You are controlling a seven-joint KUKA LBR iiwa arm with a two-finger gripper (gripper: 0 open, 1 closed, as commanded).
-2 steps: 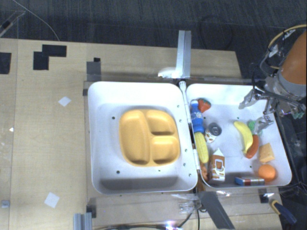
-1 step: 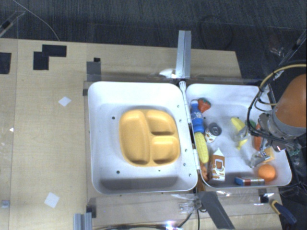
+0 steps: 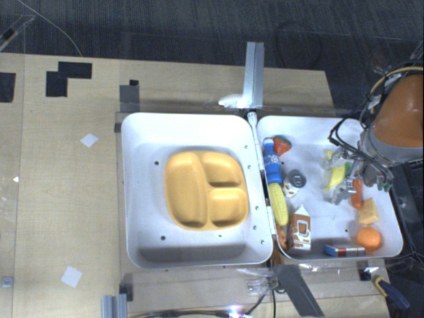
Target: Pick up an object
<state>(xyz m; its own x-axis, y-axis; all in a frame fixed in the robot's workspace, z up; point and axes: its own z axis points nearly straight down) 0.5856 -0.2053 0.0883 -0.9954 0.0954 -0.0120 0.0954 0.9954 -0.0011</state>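
Observation:
My gripper [image 3: 346, 185] hangs low in the right bin [image 3: 311, 134], in its right half, under the orange-banded wrist [image 3: 403, 114]. A yellow-green object [image 3: 336, 176] lies right against the gripper's left side; whether it is gripped I cannot tell. Just to the gripper's right is a small orange piece [image 3: 358, 192], with a tan wedge [image 3: 368, 212] and an orange [image 3: 369, 238] below it. Along the bin's left wall lie a blue bottle [image 3: 271, 166] and a corn cob [image 3: 279, 203], with a strawberry [image 3: 282, 145] at the top.
The left bin [image 3: 142, 177] holds a yellow divided plate [image 3: 204, 189]. A juice carton [image 3: 301, 228], a marker [image 3: 343, 250] and a small round metal piece [image 3: 296, 178] also sit in the right bin. Cables hang around the wrist.

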